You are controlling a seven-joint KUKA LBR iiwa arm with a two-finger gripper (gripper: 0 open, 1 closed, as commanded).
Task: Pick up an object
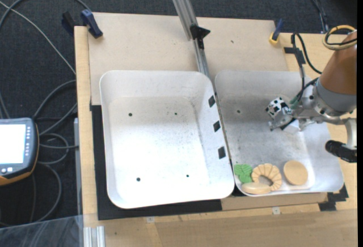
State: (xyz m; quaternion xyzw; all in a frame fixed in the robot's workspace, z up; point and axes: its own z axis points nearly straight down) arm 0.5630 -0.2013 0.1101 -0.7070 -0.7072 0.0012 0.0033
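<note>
We should lower our gripper (pixel 282 118) squarely over the round biscuit (pixel 295 173) near the right bin (pixel 249 87) front wall; whether it's open, we cannot tell.

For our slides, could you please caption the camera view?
Gripper low in the right bin, away from three food-like items along its near edge.

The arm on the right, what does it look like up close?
The arm shows a broad orange band above a grey wrist section. Its gripper is small, metallic grey, with a black-and-white checked marker block on top. Thin black cables run down beside the arm.
</note>
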